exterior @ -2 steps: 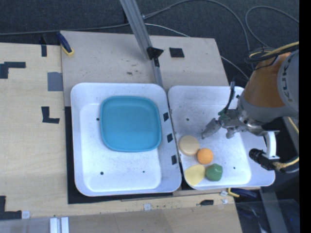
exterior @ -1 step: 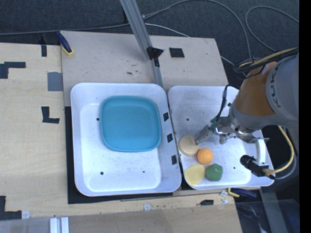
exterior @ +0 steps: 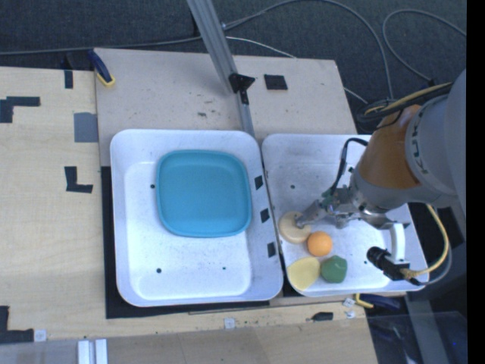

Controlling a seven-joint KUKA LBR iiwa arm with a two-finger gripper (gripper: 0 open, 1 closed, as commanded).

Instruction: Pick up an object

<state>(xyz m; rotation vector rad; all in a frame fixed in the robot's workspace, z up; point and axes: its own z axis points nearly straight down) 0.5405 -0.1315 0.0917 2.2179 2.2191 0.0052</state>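
Near the right bin's front edge: a small cluster of four objects, any of which would satisfy the task.
Nearest target: pale cream round disc [exterior: 292, 227], lying flat by the bin's left wall, just beside the gripper [exterior: 309, 217].
Other candidates: small orange ball [exterior: 320, 243] touching or nearly touching the disc; dark green rounded lump [exterior: 333, 268] and flat yellow oval piece [exterior: 303, 273] side by side at the front edge.
Jaws: I cannot tell how far apart they stand; the tool is seen at a slant and blurs into the disc's rim. Nothing is visibly held.
Arm: grey with an orange band [exterior: 388, 158], reaching in over the right bin's right edge.
Right bin [exterior: 303, 158]: shallow, white, scuffed towards its back.
Left bin [exterior: 136, 279]: shallow, white, carrying a blue square plastic plate [exterior: 203, 192] towards its back.
Doing it well: my judgement is to commit to one piece, centre over it, and keep clear of the ball, which should roll if nudged; the flat disc offers little height to pinch.
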